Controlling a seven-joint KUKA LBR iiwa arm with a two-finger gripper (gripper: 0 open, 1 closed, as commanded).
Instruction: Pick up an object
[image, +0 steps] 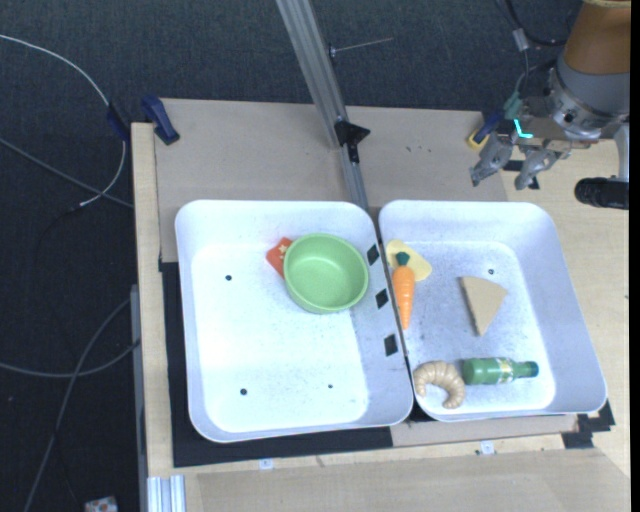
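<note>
My gripper (507, 172) hangs open above the bench, just beyond the far edge of the right bin (560, 300), with nothing between its fingers. In that bin lie an orange carrot (403, 292) on a yellow piece (415, 262), a tan wedge (482, 302), a green bottle (497, 372) and a croissant (441, 383). The left bin (230, 380) holds a green bowl (324, 272) with a red object (277, 256) tucked behind its left side.
A metal pole (325, 90) slants up from the bench behind the bins. A blue clamp (158, 120) sits at the bench's far left corner. Black clips (383, 297) mark the seam between the bins.
</note>
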